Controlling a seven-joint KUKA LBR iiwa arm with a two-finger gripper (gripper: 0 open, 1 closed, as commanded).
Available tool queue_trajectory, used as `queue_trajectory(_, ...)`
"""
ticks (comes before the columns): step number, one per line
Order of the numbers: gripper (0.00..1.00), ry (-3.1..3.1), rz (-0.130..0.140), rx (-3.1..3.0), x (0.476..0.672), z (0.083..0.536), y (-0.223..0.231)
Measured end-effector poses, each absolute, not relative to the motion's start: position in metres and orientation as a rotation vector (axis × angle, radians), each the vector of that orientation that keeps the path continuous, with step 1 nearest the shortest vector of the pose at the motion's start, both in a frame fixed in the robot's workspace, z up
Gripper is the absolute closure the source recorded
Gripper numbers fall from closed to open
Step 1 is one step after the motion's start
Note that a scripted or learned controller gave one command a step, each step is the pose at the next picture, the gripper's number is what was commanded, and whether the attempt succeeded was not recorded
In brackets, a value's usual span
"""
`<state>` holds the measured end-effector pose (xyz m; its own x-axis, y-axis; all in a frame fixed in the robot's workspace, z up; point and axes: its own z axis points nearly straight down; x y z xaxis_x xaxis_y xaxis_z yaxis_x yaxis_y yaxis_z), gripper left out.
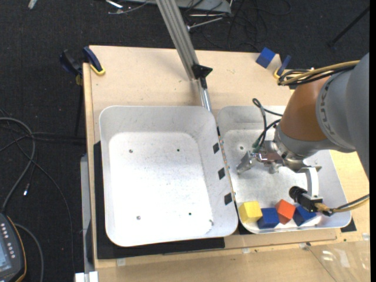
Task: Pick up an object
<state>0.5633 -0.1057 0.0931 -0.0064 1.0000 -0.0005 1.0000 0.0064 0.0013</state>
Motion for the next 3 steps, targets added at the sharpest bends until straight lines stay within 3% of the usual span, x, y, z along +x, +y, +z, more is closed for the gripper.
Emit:
queue_trajectory(1, 0.0, 2.22, -0.001, 2.224, 0.536, 0.095, -0.102)
queue_trajectory(3, 0.0, 2.214, 0.002, 2.222, 0.509, 0.17, -0.143)
